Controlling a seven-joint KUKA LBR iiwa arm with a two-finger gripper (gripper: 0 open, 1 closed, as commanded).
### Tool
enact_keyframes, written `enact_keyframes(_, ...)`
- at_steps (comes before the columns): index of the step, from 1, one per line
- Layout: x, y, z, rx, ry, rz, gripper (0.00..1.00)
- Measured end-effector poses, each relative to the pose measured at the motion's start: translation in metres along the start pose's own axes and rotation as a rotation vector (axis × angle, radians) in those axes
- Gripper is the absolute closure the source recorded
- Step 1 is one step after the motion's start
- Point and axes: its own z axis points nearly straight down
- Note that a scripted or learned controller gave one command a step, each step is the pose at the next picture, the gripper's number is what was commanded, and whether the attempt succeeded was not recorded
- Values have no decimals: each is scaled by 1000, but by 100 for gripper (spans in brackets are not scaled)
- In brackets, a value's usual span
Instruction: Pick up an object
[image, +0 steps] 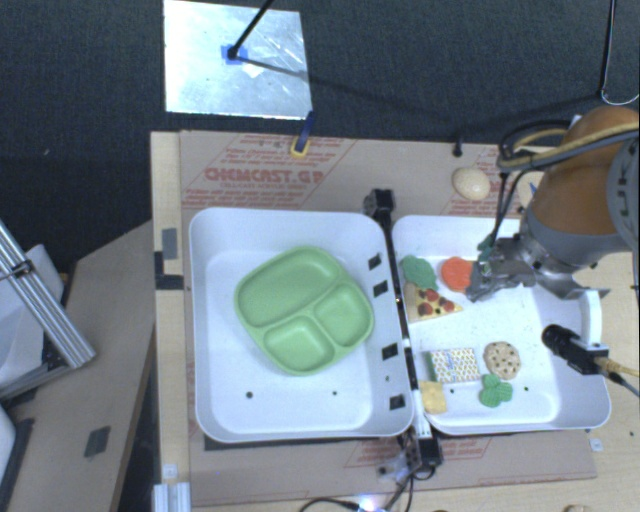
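My gripper (482, 285) hangs low in the right bin (560, 415), near its back left part. Right beside its tip, to the left, lies an orange-red round piece (456, 272), very close or touching. A green leafy piece (417, 270) sits left of that, and a pizza slice (432, 304) lies just in front. Nearer the front of the bin are a speckled cracker (455, 364), a cookie (501, 359), a green broccoli piece (495, 392) and a yellow block (434, 398). Nothing shows between the fingers.
The left bin (215, 400) bears a green divided plate (303, 309). A black divider with clips (392, 300) runs between the bins. A beige egg-shaped thing (471, 183) lies on the cardboard behind the right bin. The arm (590, 190) comes in from the right.
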Motion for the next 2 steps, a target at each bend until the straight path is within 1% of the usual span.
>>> enact_keyframes(1, 54, -9, 6, 0, 0, -1, 100)
enact_keyframes(2, 103, -26, 5, 0, 0, -1, 100)
